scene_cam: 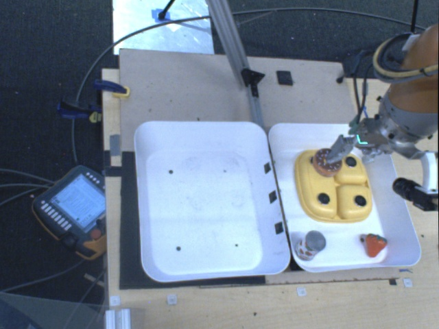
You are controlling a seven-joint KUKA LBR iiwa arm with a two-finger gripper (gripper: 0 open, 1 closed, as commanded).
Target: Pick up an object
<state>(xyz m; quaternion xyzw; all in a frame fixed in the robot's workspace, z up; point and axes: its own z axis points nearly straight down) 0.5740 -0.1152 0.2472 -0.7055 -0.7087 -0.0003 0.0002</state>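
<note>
Two shallow white bins are set side by side on the bench (206,81), so that objects stay gathered within reach of the arm entering from the right of the frame. The left bin (154,252) lies at centre frame; the right bin (405,242) carries all the candidate objects. A yellow moulded tray (343,208) with round dark holes lies flat in the middle of the right bin. Near its upper left corner a small brown round object (321,162) rests on the tray. The claw (334,157) is lowered at a slant onto or just beside this brown object, which is judged to be the target of the pick. Whether the claw is spread or pressed together cannot be told, its tip being too small and blurred. At the lower edge of the right bin a small grey-capped cup-like object (310,244) and a red strawberry-like toy (374,245) lie well apart. A teach pendant (72,204) lies off the bench at lower left.
</note>
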